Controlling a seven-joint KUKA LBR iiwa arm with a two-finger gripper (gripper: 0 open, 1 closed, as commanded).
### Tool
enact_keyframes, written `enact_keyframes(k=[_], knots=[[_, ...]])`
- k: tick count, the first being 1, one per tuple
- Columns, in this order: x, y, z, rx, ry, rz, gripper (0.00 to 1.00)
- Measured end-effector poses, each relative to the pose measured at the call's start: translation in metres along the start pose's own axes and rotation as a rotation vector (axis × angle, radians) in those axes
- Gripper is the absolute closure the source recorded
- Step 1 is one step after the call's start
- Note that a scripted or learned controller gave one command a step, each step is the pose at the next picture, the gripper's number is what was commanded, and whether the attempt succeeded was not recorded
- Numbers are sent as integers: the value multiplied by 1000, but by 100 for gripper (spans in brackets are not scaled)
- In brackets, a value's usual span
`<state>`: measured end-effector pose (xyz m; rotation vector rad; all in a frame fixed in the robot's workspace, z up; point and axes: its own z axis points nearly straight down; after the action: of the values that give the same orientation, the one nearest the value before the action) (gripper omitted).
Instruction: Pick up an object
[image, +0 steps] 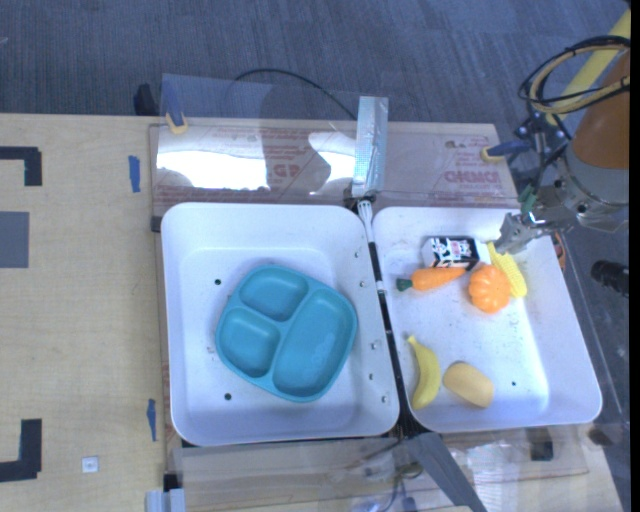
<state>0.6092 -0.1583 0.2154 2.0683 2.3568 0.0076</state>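
At the far right corner of the right bin (560, 380), the gripper (517, 232) hangs low over the rim, its metal tip just above a yellow corn-like piece (509, 270). Whether its fingers are spread or closed cannot be told: the tip is small and seen at a slant, and nothing shows clearly between them. Up from the tip, the grey arm (585, 190) carries its orange band (607, 135), and yellow and black cables (565, 75) loop above it.

Just beside the tip, the corn lies tilted and touches the orange pumpkin (489, 288) on its right side. Left of the pumpkin lies a carrot (435, 281), its green end pointing at the bin's left wall. Behind the carrot, touching it or nearly so, sits a small black-and-white carton (449, 248). Well apart, near the front of the same bin, a banana (424, 371) lies curved beside a yellow potato-like lump (468, 384); the two are close, though contact is unclear.

Farther left, the left bin (190, 250) holds a blue divided plate (288, 331) with three compartments, lying flat near its middle.
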Motion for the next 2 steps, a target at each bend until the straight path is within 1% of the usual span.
enact_keyframes(k=[1,2], knots=[[33,1,-18,5,0,62,100],[41,21,33,17,4,86,100]])
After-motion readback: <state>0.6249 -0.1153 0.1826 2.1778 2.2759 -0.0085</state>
